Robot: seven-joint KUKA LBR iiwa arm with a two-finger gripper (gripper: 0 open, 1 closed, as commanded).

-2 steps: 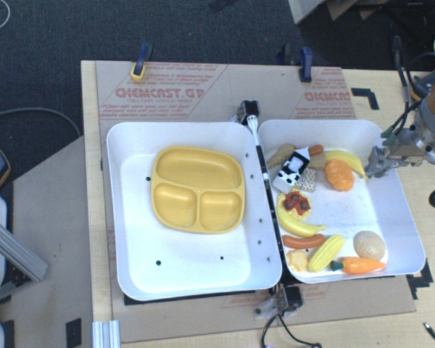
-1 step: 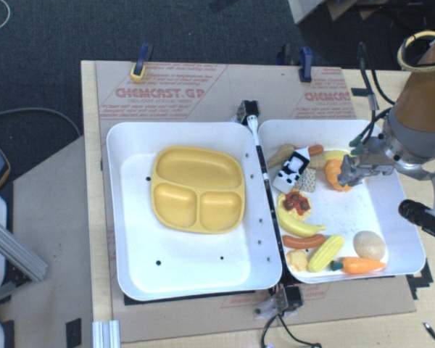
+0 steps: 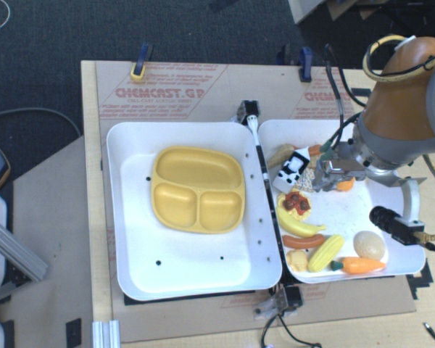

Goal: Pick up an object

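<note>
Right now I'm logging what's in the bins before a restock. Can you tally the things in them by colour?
Yellow: 3, the divided plate, banana, corn cob
Orange: 2, the carrot and a piece by the gripper
Red: 2, the sausage and the strawberry-like piece
Black-and-white: 1, the cow-patterned toy
Cream: 1, the egg
Tan: 1, the piece at the right bin's top
Total: 10

Grey arm with an orange band (glossy, rounded), black cables looping alongside.
</note>
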